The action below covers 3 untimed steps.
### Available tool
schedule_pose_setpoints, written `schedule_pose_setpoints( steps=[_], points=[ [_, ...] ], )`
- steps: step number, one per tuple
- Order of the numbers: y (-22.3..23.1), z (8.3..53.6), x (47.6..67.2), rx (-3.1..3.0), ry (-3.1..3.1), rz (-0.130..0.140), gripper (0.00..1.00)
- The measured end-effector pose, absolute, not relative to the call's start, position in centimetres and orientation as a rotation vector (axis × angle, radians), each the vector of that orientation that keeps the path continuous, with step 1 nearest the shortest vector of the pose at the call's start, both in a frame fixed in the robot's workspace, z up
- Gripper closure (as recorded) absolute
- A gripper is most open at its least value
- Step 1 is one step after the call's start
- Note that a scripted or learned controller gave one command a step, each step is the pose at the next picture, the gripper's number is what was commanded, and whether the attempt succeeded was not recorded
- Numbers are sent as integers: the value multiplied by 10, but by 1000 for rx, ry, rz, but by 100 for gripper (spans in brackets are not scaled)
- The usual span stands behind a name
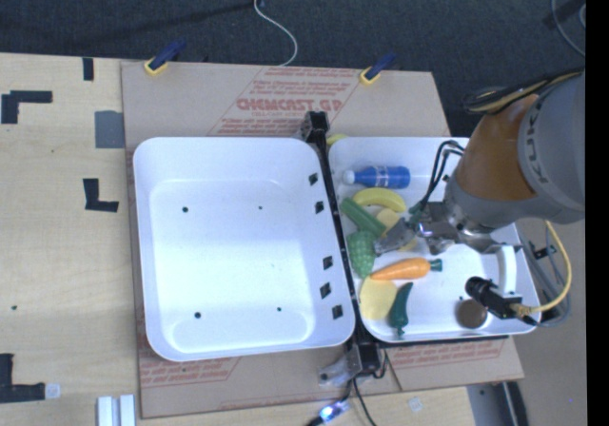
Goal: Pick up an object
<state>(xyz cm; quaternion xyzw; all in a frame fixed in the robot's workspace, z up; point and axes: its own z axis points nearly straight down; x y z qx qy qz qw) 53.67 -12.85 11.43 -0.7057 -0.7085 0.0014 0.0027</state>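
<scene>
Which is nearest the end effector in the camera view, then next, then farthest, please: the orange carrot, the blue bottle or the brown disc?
From the end effector:
1. Orange plastic carrot, just below.
2. Blue plastic bottle, above, at the bin's top.
3. Brown round disc, lower right corner.

"CHEMCAST GP" on cardboard sheet (276, 101)

One fixed camera looks down at a slant on the desk (57, 224), from well above the end effector (395, 242), both bins visible.
</scene>
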Motion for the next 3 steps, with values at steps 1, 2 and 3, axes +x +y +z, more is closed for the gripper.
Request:
schedule_pose_setpoints(
  steps=[1,2,3],
  points=[
    [-118,86,596,-2227,-2229,-3,0],
    [-116,98,595,-2224,-2228,-6,100],
    [-96,88,596,-2224,-2228,-6,100]
  ],
)
